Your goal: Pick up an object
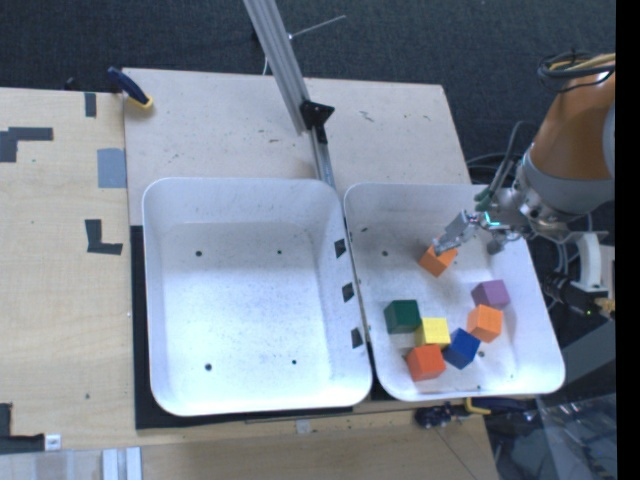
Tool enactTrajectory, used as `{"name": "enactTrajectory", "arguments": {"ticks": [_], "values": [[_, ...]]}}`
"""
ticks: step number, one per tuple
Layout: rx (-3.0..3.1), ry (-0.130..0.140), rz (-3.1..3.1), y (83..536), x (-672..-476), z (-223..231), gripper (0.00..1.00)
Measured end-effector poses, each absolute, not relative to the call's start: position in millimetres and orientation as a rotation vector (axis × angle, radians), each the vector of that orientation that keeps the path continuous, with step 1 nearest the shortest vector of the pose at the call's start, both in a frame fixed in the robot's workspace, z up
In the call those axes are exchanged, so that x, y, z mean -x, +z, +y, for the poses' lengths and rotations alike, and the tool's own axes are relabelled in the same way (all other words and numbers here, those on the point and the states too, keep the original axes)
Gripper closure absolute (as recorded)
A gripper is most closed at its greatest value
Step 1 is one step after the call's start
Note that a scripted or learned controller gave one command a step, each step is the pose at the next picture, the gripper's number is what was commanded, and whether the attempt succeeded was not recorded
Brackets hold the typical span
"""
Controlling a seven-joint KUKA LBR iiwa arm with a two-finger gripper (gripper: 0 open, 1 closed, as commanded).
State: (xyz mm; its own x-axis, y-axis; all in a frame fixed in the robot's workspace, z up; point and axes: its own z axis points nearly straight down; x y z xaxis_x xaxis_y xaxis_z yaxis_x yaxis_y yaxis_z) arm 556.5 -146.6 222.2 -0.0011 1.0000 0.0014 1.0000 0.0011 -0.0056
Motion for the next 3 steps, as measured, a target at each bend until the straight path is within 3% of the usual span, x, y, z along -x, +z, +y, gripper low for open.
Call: {"name": "enactTrajectory", "arguments": {"ticks": [1, 3], "values": [[2.218, 0.002, -2.223, 224.1, -557.3, -146.7, 0.00], [2.216, 0.007, -2.220, 133.0, -562.7, -147.6, 0.00]]}}
